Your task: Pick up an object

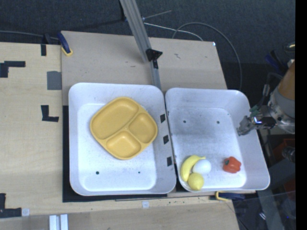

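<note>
Camera view: gripper (pixel 245 126) at right bin (pixel 206 99) rim — finger state indeterminate. Red pepper (pixel 232 165), banana (pixel 190 164) lie near front wall — likely risk: wall collision during descent.

the arm reaches in from the right (orange band showing) — pincer (pixel 247 125) pointing left.

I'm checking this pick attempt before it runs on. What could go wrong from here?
1. The banana, white egg and lemon touch in a tight cluster at the right bin's near rim, so a grab may shove neighbours or slip.
2. The gripper sits at that bin's right rim and could clip it when descending.
3. The red pepper is small and may roll away.
</note>
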### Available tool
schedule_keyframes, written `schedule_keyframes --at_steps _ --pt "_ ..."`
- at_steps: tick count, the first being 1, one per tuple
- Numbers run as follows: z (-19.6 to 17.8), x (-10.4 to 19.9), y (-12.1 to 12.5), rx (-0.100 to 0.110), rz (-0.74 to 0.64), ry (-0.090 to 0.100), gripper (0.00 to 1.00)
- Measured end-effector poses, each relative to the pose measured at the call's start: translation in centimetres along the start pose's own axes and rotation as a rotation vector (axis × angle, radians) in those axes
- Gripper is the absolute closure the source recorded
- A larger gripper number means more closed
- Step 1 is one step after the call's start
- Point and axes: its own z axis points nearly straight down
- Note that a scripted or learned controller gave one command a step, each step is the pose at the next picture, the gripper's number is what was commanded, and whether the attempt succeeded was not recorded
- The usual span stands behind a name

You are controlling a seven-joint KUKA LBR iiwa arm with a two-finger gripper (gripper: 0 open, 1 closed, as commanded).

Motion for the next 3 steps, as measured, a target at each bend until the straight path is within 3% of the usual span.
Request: schedule_keyframes --at_steps 1,3 --pt "0.2 0.0 0.0 0.007 0.001 0.003 1.00" --pt "0.6 9.6 4.6 0.007 -0.005 0.004 1.00"
